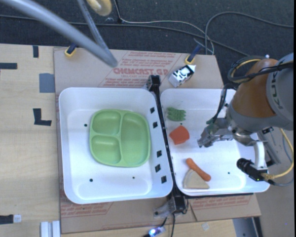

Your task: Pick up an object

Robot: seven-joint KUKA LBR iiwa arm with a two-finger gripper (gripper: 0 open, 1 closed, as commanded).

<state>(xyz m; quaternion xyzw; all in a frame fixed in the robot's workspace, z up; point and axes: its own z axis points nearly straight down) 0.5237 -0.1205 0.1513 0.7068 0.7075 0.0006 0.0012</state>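
1. Nearest the camera, at the front of the right bin [214,98], a tan wedge-shaped piece [194,181] lies against the front wall.
2. An orange carrot [198,169] lies slantwise just behind the wedge, touching or nearly touching its top edge.
3. A red-orange block [179,135] sits near the divider between the bins, and a small green leafy piece [176,114] lies just behind it.
4. The gripper [207,138] hangs low over the middle of the right bin, to the right of the red-orange block and apart from it; nothing can be seen held in it.
5. Whether it is open or closed cannot be told from this angle.
6. The grey arm [259,102] with its orange band reaches in from the right.
7. A green divided plate [120,138] lies in the middle of the left bin [69,147].
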